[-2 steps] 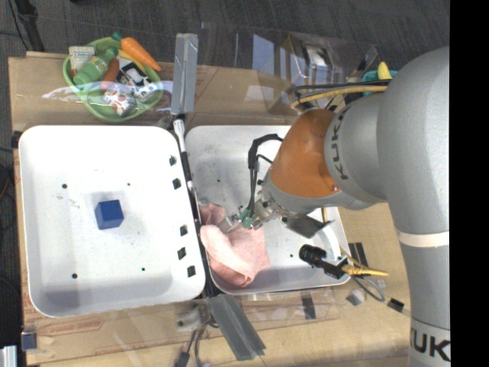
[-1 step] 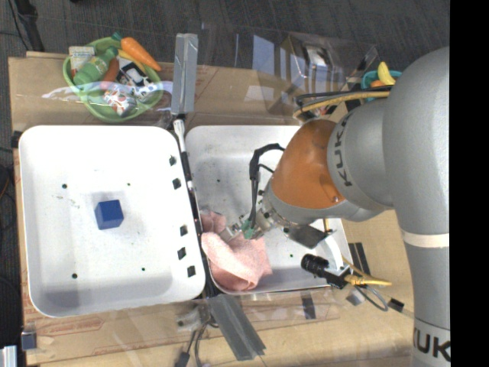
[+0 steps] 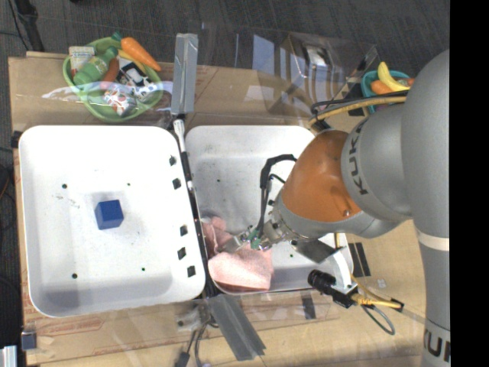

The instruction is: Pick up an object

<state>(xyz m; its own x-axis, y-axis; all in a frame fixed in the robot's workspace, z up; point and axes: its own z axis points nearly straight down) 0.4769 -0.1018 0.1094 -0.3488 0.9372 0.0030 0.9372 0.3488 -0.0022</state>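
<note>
From the camera above, we are looking down on a worktop (image 3: 252,90) carrying two white bins side by side. In the left bin (image 3: 46,228) a blue cube (image 3: 109,213) is sitting alone on the floor, a little left of the middle and well apart from every wall.

The arm (image 3: 382,167) is reaching in from the right over the right bin (image 3: 229,159), its orange band (image 3: 325,182) covering much of that bin's right half. The end effector (image 3: 258,239) is hanging low over the bin's near left part, just above a pink cloth (image 3: 241,270) that is lying bunched against the front wall and the left wall. The end effector's tip is sitting at the cloth's upper edge, but we cannot tell whether it is touching the cloth or whether its jaws are apart or together, since the wrist is hiding them. A black cable (image 3: 271,167) is looping from the wrist up over the bin floor.

At the far left corner of the worktop we are seeing a green bowl (image 3: 92,105) piled with small toys, an orange carrot (image 3: 137,52) among them. Beyond the right bin, near the arm, a yellow banana (image 3: 390,76) is lying in a teal holder.
</note>
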